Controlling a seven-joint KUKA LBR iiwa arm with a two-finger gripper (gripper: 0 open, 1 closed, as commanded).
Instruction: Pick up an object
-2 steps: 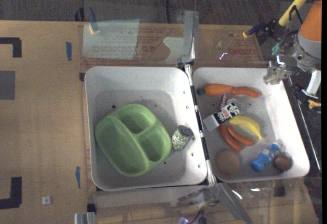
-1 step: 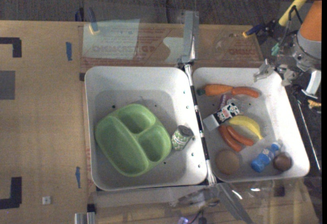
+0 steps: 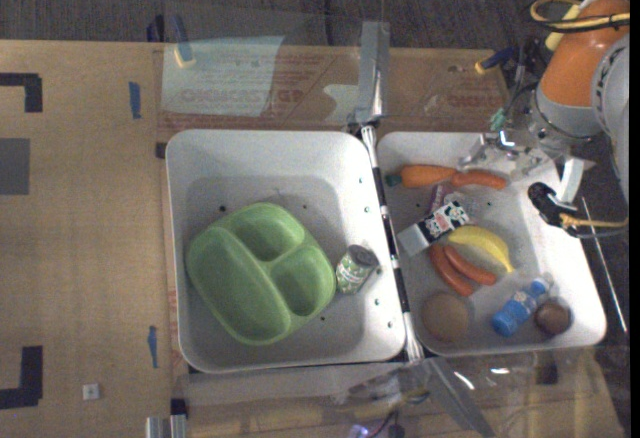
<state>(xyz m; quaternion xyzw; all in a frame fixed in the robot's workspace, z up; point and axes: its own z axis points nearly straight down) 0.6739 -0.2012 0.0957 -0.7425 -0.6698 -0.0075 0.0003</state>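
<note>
Carrot lies along the far wall of the right bin, above the milk carton, banana and sausages. End effector hovers over the carrot's right end; finger state cannot be told. Left bin holds a green plate.

In the left bin, a green plate and a can are taking up the lower middle, leaving the upper part open. In the right bin, a carrot, carton, banana, sausages, bottle and two brown balls are crowding the floor, leaving only narrow gaps.
</note>
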